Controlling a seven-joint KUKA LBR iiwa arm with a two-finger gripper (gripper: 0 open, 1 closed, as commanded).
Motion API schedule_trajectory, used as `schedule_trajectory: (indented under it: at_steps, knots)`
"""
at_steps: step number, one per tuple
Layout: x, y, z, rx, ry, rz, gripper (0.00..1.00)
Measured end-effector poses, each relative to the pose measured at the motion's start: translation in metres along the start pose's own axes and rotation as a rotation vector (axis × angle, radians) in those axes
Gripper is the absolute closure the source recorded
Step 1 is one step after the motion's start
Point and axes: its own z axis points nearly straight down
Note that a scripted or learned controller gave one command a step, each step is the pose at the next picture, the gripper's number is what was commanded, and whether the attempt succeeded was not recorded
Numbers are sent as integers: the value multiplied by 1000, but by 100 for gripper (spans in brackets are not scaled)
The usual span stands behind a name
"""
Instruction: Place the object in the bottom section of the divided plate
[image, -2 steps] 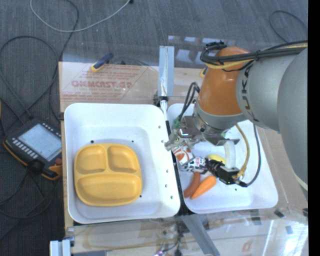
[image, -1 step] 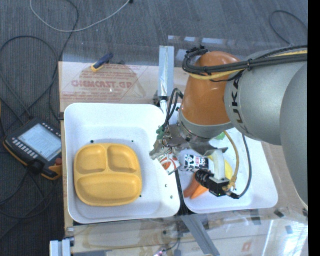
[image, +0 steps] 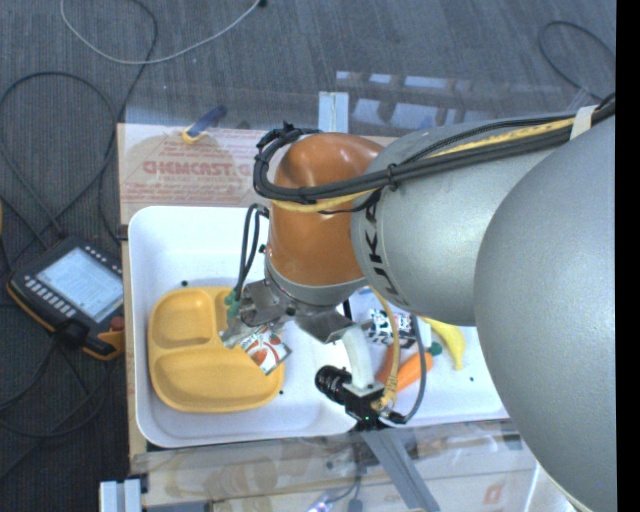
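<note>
Fingers (image: 243, 330) over the yellow divided plate (image: 190, 345); we cannot tell their opening.
We see a white-and-orange packet (image: 265, 351) just beneath them.

Arm (image: 500, 250): broad smooth grey shell with dark "KUKA" lettering partly visible, glossy orange band (image: 315, 215) above the wrist, black cables (image: 300, 185) looped over the band alongside a yellowish hose, grey metal wrist flange below, black connector (image: 340, 385) with thin orange and yellow wires.
</note>
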Motion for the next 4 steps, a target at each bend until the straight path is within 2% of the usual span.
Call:
schedule_trajectory:
  at_steps: [1,2,3,4]
  knots:
    - [0,0,0,0,0,0,0]
    - [1,0,-8,2,1,-2,100]
    - [-50,6,76,1,0,29,100]
    - [-72,22,115,-45,0,-111,100]
